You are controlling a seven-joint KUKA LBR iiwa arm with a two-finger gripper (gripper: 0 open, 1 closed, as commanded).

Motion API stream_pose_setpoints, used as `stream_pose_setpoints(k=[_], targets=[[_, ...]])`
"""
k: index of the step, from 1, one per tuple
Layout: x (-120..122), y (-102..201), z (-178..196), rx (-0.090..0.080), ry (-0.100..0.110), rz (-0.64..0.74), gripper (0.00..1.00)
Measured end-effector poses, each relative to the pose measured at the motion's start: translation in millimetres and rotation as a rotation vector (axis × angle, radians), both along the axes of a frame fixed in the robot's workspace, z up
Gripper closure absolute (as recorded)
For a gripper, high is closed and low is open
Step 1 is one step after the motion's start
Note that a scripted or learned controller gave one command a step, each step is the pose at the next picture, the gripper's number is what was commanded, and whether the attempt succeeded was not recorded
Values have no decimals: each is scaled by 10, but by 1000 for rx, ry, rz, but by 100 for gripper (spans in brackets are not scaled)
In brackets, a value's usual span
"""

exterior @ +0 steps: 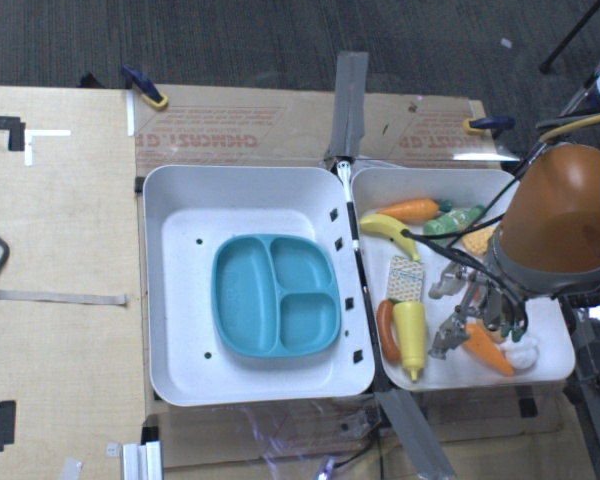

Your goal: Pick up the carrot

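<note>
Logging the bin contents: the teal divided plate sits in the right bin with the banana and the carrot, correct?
Not quite. The camera view shows the teal divided plate alone in the left bin; the banana and the carrot lie in the right bin.

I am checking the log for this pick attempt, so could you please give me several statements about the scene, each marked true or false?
1. The blue divided plate lies in the left bin. True.
2. The banana lies on the blue plate. False: it lies in the right bin.
3. The gripper is over the right bin. True.
4. A carrot lies beside the gripper. True.
5. The yellow bottle stands in the left bin. False: it lies in the right bin.
</note>
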State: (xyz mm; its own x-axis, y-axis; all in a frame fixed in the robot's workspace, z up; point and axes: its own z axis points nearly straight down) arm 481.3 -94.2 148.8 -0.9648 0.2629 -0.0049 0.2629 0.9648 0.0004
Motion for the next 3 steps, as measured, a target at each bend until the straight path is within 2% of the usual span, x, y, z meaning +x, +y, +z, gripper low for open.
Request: stream_pose_setpoints(k=[1,2,3], targets=[[-23,-700,-568,0,2,4,0],[-22,-261,-570,2,3,-221,0],[1,-262,-474,1,-2,-218,100]])
